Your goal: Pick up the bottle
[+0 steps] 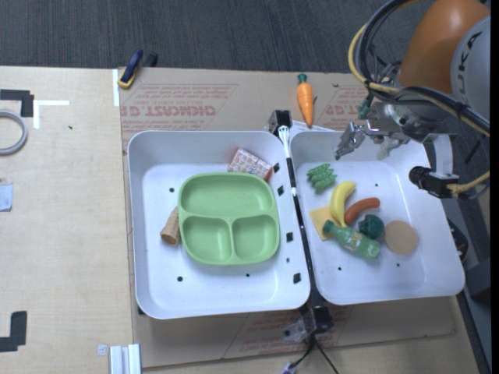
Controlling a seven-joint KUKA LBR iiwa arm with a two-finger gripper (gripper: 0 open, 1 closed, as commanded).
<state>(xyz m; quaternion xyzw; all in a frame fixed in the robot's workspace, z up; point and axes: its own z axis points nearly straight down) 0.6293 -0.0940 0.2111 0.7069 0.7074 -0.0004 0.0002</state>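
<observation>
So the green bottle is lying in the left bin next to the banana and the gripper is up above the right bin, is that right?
Not quite. The camera view shows the green bottle lying in the right bin, not the left one. It is next to the banana, and the gripper is above the right bin's far edge.

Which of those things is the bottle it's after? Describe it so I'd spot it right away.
Look in the right bin, the one without the green tray. Near its middle sits a cluster of toy food; the bottle lies on its side at the cluster's lower edge, below the banana. It is the only long green thing with a yellow label, beside a tan disc.
</observation>
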